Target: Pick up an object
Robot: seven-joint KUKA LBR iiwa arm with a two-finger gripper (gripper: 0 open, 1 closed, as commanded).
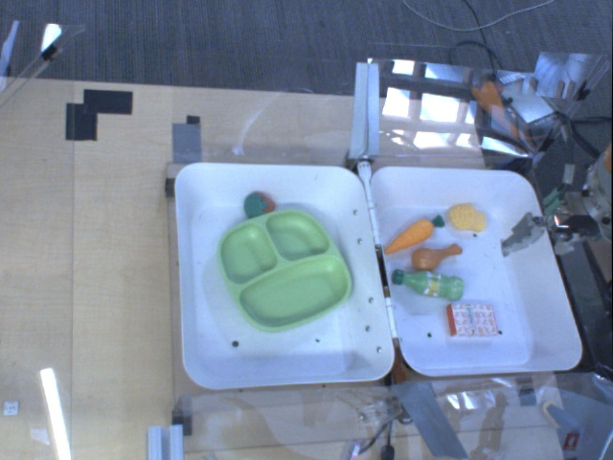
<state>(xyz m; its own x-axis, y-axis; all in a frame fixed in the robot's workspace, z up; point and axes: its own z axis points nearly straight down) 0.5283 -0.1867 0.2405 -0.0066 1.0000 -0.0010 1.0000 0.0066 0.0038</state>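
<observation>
Grey metal fingers [525, 235] at the right white bin's [536, 353] edge, can't tell if wide or narrow, round yellow toy [467, 218] nearby, apart

Bright even light, soft focus, faint shadows

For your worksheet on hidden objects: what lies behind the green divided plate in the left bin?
A small dark green and reddish-brown object peeks above the green divided plate; its lower part is covered.
</observation>
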